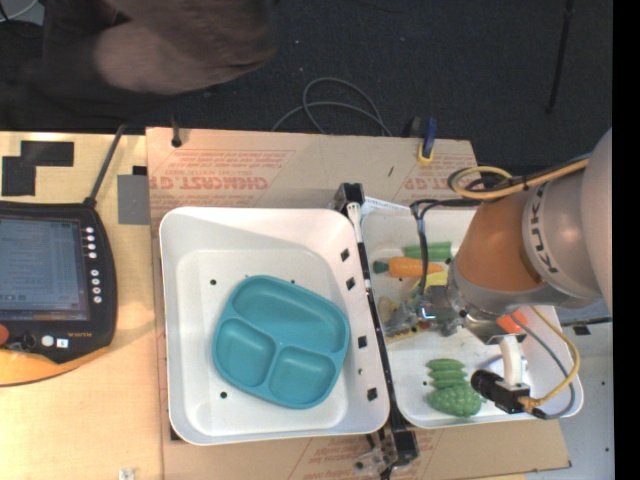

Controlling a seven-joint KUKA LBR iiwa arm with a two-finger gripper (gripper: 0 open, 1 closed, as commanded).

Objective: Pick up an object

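Reaching gripper (425, 313) (fingers unclear) among toys (448, 386).

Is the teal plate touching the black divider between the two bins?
Apart. The camera view shows white bin floor between the teal plate and the black divider.
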